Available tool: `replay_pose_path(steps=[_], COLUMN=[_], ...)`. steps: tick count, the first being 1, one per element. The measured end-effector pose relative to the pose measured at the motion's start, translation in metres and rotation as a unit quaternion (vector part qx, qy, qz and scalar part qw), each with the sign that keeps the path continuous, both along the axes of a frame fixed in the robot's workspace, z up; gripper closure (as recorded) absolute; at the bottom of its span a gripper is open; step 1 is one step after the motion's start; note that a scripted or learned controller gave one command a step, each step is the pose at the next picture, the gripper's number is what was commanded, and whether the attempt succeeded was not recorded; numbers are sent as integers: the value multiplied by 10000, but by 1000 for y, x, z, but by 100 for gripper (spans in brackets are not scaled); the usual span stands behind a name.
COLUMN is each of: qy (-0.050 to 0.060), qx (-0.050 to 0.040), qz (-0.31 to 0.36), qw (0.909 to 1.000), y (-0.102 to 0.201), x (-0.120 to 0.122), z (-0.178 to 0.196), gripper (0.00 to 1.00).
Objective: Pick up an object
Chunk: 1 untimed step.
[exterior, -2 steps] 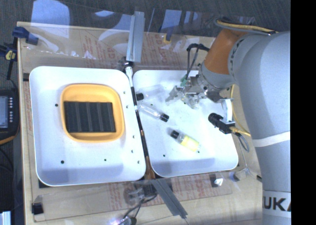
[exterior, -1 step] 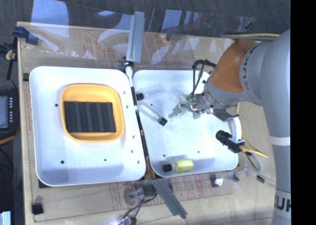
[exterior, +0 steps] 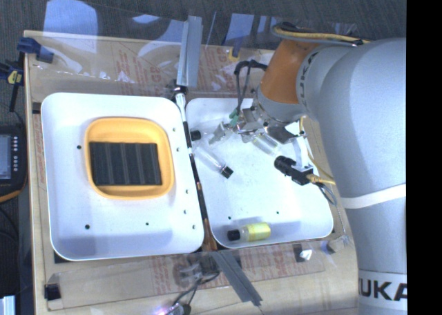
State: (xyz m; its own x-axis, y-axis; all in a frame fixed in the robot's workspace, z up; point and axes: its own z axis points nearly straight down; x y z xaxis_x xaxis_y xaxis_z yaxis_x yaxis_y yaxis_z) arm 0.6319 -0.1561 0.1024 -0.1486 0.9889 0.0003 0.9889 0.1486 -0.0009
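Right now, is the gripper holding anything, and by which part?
Cannot be told. The gripper hangs over the right bin, its tips blurred. The yellow bottle lies apart near the front wall.

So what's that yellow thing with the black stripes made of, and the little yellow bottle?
The yellow tray looks like smooth plastic: soft sheen, rounded moulded rim. Its black slatted insert seems matte, maybe rubber or plastic. The little yellow bottle with a dark cap looks like glossy plastic, though it is too small to be sure.
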Motion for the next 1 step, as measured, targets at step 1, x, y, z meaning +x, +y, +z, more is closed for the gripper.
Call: replay_pose_path(steps=[1], qy=[14], qx=[-1], qz=[-141], qw=[9999], y=[-55], x=[-54], z=[-8], gripper=[0])
